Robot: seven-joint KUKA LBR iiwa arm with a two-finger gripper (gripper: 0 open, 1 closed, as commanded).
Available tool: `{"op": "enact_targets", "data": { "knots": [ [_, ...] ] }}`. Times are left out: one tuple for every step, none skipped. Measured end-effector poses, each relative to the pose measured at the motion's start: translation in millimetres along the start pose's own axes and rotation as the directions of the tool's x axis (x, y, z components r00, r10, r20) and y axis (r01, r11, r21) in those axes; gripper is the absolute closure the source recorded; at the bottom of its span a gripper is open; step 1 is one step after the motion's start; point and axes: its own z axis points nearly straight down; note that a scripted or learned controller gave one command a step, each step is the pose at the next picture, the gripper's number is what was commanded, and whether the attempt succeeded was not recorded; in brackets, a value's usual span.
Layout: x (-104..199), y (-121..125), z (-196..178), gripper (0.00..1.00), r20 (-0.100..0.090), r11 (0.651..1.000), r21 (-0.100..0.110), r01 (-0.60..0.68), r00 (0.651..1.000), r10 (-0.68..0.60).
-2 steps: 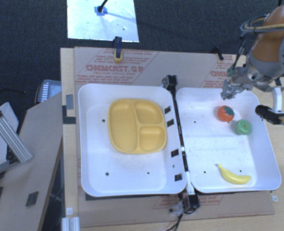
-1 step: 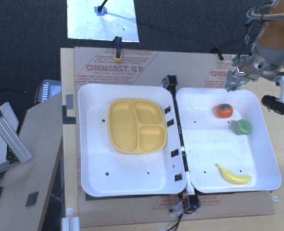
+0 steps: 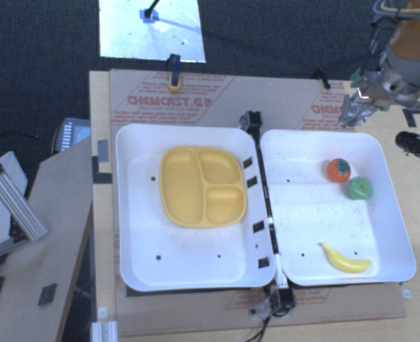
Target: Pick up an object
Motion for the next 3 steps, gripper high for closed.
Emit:
{"op": "enact_targets", "data": {
  "knots": [
    [41, -15, 7, 1.00, -0.002, 1.000, 0.005, 0.002, 1.000, -0.002],
    [100, -22, 10, 1.00, -0.004, 1.000, 0.004, 0.004, 1.000, -0.004],
    [152, -35, 27, 1.00, -0.003, 1.000, 0.006, 0.003, 1.000, -0.003]
  ]
}}
